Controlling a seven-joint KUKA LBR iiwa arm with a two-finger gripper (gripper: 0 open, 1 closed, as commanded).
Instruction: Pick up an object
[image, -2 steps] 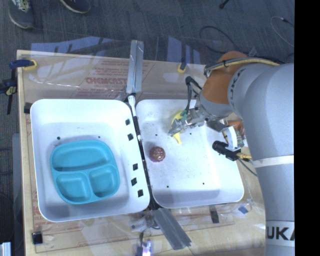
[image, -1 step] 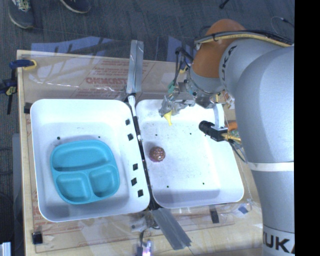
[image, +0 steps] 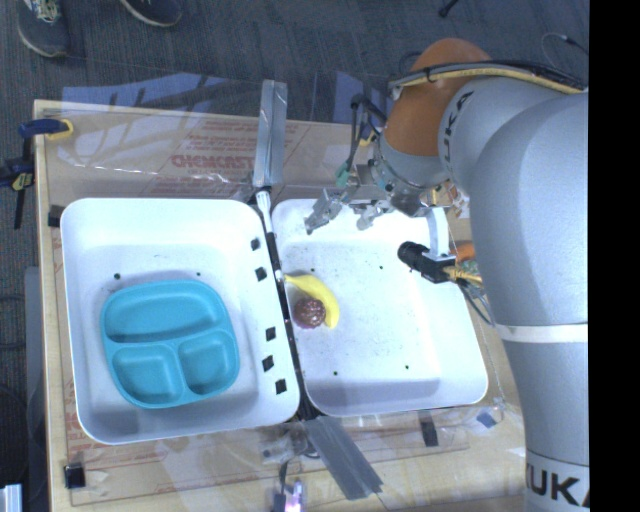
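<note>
A yellow banana (image: 316, 296) lies on the floor of the right-hand bin (image: 400, 380), hard against that bin's left wall and just beside the divider (image: 272, 300) between the two bins; a small brownish round object (image: 308, 313) sits on or against the banana's lower part, touching it, though what it is cannot be told; the banana's long axis runs on a slant from upper left to lower right in the camera view, curving down toward the near side; the gripper (image: 345, 212) hangs over the far edge of the same bin, above and slightly right of the banana in the view, so the fruit lies down and a little to the left of it, near but clearly apart; its two fingers appear spread, one tip toward the bin's far-left corner and the other further right, with nothing between them; my reading is that the coming move turns on carrying the gripper toward the left wall and down, with the fingers set across the banana's short width, and that the wall close alongside leaves little room for the finger on that side; the left-hand bin (image: 80, 240) holds a blue divided tray (image: 170, 340), well apart from the gripper.
</note>
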